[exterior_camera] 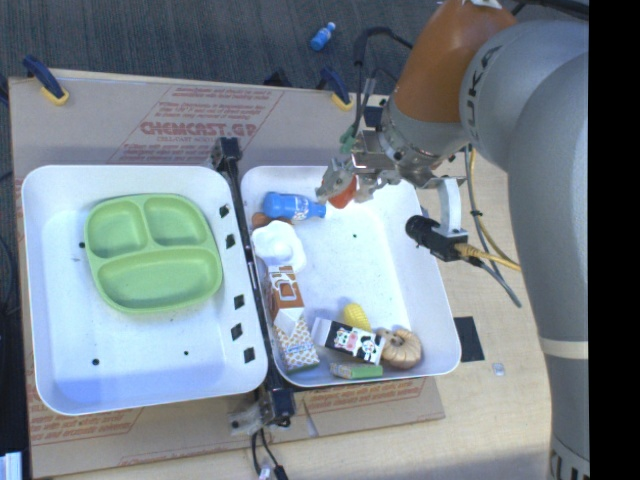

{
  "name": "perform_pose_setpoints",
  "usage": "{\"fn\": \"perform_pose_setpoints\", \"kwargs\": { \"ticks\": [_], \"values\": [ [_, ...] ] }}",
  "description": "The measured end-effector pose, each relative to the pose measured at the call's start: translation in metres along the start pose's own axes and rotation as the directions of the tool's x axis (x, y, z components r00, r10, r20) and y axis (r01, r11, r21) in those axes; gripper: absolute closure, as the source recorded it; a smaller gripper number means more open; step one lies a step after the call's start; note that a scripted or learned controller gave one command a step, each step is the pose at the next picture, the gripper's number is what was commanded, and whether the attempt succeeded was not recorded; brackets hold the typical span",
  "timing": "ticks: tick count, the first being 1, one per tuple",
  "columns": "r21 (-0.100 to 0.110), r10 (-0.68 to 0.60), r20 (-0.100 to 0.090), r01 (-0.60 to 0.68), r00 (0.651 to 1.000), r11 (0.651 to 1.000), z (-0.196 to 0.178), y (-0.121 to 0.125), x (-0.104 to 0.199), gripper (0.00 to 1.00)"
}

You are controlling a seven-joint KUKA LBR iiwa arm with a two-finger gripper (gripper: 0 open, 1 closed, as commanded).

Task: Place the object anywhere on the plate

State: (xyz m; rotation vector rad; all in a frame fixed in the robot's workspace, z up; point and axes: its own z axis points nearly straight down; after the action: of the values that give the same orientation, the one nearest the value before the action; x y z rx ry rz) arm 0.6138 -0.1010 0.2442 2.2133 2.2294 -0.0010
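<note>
Plate point(152, 253), green and three-sectioned, is sat in the left bin point(60, 193), well apart from the gripper point(345, 186) over in the right bin point(425, 268). A small orange-red object point(342, 196) is seen right at the fingertips, looks clamped between them, with a blue bottle point(292, 206) just beside.

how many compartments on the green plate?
3. The green plate lies in the left bin: two small compartments along its far side, at and, and one long compartment across its near side. Nothing covers it.
</note>
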Motion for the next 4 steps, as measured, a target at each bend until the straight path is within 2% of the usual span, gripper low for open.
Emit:
{"fn": "perform_pose_setpoints", "kwargs": {
  "ticks": [1, 2, 3, 4],
  "values": [
    [0.004, 0.000, -0.001, 0.000, 1.000, 1.000, 0.053, -0.032, 0.054, 1.00],
    [-0.001, 0.001, 0.000, -0.001, 1.000, 1.000, -0.020, -0.086, 0.085, 1.00],
    [0.004, 0.000, 0.000, 0.000, 1.000, 1.000, 0.008, -0.064, 0.114, 1.00],
    [0.005, 0.000, 0.001, 0.000, 1.000, 1.000, 0.040, -0.062, 0.132, 1.00]
  ]
}}
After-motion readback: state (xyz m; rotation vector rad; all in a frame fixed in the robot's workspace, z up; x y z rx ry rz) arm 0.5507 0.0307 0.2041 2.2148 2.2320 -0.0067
